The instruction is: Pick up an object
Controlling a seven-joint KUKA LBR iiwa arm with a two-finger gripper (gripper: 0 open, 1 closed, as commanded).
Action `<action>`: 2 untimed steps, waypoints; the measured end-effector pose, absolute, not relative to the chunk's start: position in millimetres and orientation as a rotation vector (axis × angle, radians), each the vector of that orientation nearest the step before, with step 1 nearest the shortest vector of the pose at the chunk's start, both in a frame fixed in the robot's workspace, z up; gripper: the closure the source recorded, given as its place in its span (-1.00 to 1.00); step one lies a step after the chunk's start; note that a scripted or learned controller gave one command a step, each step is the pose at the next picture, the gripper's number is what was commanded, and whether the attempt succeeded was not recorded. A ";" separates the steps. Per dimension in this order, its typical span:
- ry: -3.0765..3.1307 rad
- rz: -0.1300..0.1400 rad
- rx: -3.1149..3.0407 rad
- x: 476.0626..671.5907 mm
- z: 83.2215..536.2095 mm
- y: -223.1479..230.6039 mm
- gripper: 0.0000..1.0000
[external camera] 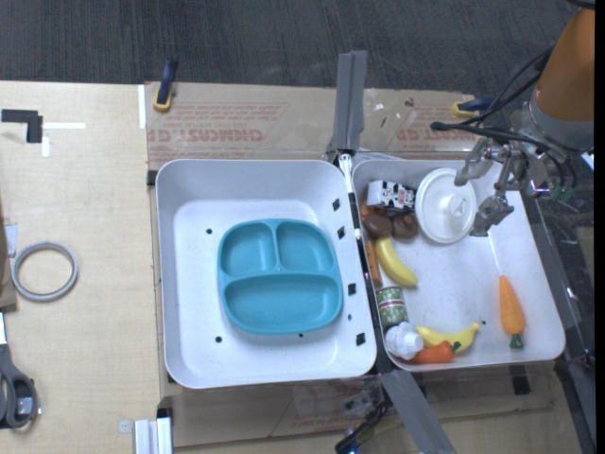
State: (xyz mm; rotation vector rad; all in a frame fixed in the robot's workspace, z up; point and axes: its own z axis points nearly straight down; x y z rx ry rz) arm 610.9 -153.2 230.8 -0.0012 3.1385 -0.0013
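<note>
The grey arm with its orange band reaches in from the right, and its two-finger metal hand (pixel 482 189) hangs over the far end of the right shallow white bin (pixel 544 282). Its two fingers (pixel 469 167) stand spread wide apart with nothing between them.

Just left of the hand, almost touching its fingertips, sits a round white plastic bowl (pixel 444 208), tipped a little on the bin floor. Further left of the hand, against the bin's dividing wall, lie a small white-and-black printed box (pixel 391 195) and a dark brown lumpy toy food piece (pixel 388 223). Below and left of the hand lies a yellow plastic banana (pixel 395 263), and past it a small green-labelled can (pixel 390 305). Directly below the hand, near the bin's right wall, an orange plastic carrot (pixel 510 308) lies lengthwise. Well below the hand, in the bin's near corner, are a second, thinner yellow banana (pixel 450 334), a red-orange toy pepper (pixel 435 353) and a small white rounded object (pixel 401 340), all bunched together.

Far to the left of the hand, the left shallow white bin (pixel 180 282) holds a teal plastic divided plate (pixel 280 275). Beyond that, on the pale wooden desk (pixel 85 348), lies a grey tape roll (pixel 42 270).
</note>
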 end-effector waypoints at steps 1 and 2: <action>3.140 -0.001 0.044 566.6 106.2 -197.5 -1.00; 3.137 -0.001 0.140 510.6 92.0 -222.0 -1.00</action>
